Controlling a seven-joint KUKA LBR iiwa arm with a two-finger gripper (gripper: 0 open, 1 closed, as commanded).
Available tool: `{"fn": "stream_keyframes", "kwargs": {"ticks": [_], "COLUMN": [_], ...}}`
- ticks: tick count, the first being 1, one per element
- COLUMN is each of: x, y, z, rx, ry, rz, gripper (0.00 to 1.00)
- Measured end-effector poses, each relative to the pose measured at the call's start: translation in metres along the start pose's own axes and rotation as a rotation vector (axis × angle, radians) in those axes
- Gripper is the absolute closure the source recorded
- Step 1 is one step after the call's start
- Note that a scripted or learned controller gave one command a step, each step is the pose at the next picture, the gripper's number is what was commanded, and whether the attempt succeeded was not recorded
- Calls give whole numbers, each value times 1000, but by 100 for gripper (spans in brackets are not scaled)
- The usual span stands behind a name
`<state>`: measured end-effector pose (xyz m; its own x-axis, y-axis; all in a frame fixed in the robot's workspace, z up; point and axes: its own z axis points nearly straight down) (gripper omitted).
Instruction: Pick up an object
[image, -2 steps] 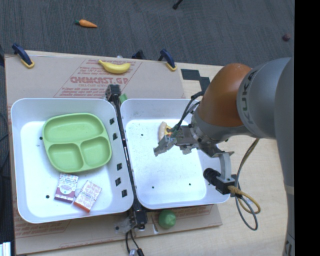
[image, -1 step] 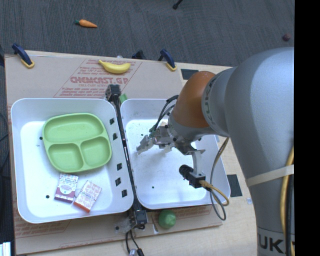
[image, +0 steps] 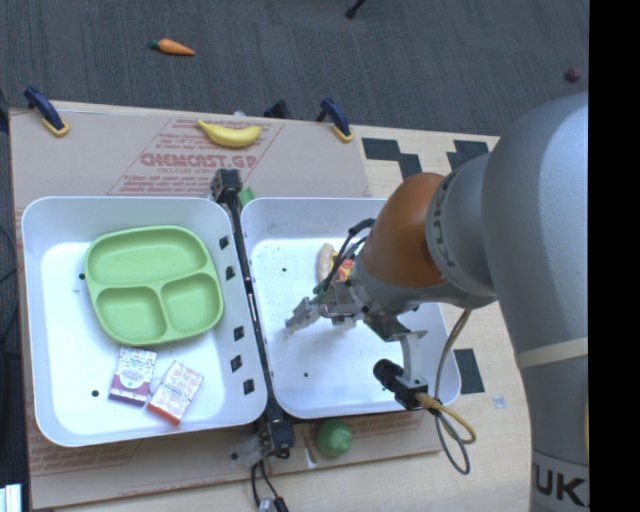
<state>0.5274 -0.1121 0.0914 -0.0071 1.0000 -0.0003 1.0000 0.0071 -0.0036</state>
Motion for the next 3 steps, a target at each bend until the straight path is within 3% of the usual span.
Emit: {"fn": "stream_keyframes", "kwargs": {"ticks": [1,2,3], "x": [-82,-99,-99], "y": [-2,42,-27], "z": [-1,-1,0], "rx": [-2,-3,-1], "ry": [0,1,1], "rz": [4,3,1], "gripper": [0,0,0]}}
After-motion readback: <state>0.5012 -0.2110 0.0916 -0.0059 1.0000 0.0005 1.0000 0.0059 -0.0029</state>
